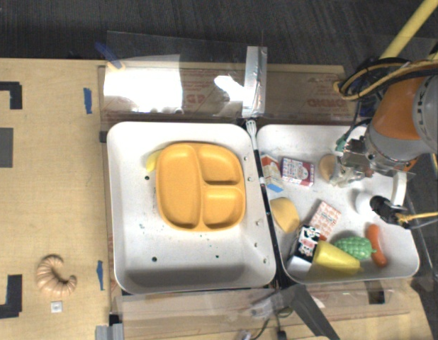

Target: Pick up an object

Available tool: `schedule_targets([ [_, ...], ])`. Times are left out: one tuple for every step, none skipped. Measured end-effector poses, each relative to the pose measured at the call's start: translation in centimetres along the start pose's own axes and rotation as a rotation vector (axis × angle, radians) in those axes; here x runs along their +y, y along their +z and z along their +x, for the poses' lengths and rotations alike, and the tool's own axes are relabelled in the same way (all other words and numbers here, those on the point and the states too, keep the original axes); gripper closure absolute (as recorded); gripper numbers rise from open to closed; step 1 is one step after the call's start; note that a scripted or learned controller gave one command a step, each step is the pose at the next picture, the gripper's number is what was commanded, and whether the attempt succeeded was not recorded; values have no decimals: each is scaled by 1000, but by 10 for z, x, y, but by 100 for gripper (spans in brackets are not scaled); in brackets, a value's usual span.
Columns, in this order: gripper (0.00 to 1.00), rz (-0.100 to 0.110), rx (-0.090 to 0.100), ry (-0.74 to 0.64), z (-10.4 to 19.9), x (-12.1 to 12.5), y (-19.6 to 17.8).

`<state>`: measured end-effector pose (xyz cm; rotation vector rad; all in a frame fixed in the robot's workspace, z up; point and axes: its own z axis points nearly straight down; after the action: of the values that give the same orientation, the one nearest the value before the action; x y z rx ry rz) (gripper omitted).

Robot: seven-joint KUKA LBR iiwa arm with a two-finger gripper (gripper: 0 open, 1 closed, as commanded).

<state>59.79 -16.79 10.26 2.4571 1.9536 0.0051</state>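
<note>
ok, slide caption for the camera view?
Gripper poised over cluttered right bin; orange divided plate in left bin.

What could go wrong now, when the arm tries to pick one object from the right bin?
1. The objects lie crowded: the yellow cone, the green toy and the carrot touch or nearly touch, so the fingers might catch two things or push one away.
2. The gripper hangs close to the right bin wall and the small round piece; it might knock that piece aside.
</note>
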Motion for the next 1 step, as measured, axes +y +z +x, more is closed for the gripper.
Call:
schedule_targets([
  [100, 2, 2, -515, -17, 6, 16],
])
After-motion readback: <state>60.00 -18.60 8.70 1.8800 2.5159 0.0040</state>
